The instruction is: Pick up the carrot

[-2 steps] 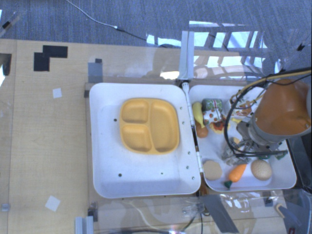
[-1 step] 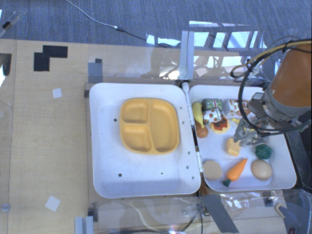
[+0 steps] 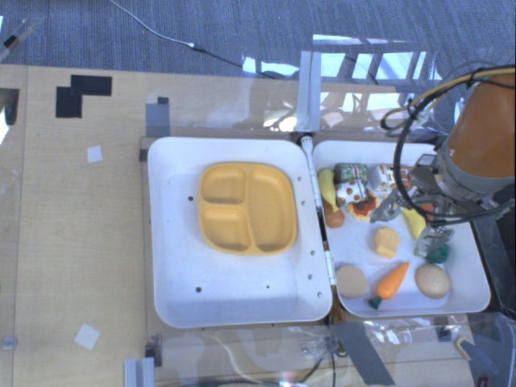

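Orange, tapered, green-tipped: carrot (image 3: 393, 280), low in the right bin (image 3: 482, 295), lower right of the frame. Lies at a slant, thick end up and right, green tip down and left near the front wall. Sits between two pale round lumps, one (image 3: 351, 280) just beside it on the left, the other (image 3: 433, 280) just beside it on the right. Directly above it in the frame, a yellow wedge (image 3: 387, 242), close but apart. Further up, a banana (image 3: 326, 188) along the bin's left wall and a jumble of small packets (image 3: 352, 180) toward the back.

Gripper (image 3: 431, 236) up and right of the carrot, over a small green thing (image 3: 438, 254), not touching the carrot. Cannot tell whether released or clenched; too small and cluttered to read. Nothing seen held.

Left bin (image 3: 173, 297), middle of the frame, bearing a yellow divided plate (image 3: 246, 208); no part in this step.

Judged step: approach, no grasp yet. Next move calls for shifting down and left in the frame until centred over the carrot's thick middle, turning to close across its narrow width, then descending between the round lumps without nudging either.
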